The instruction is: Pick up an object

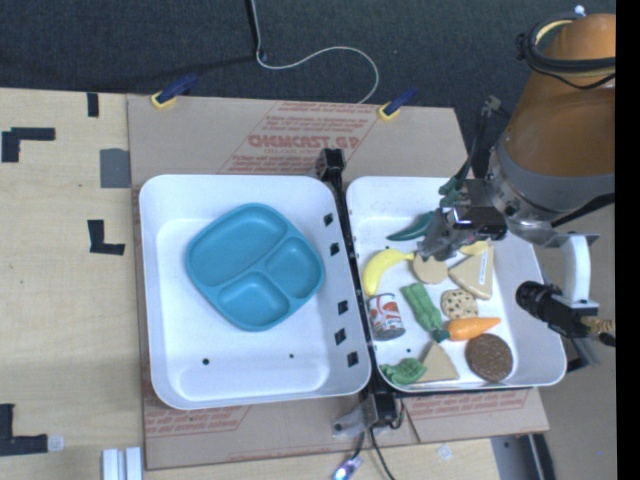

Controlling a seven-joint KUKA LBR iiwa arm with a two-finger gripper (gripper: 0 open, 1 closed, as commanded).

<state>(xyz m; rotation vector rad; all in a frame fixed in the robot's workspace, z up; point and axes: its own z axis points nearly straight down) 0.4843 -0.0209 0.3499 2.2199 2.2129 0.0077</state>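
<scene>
Target likely among toy food crowded in right bin [530, 368]: banana [383, 266], small can [386, 315], green pod [422, 306], cookie [459, 302], carrot [473, 327], brown disc [489, 356], cheese wedge [476, 270]. Pieces touch or overlap, so clean grasp is hard. Jaws [440, 234] low over far part of pile, beside banana; opening, hold: cannot tell. Left bin [160, 268] carries blue divided plate [254, 265]. Both bins on cardboard-covered bench [290, 138].
</scene>
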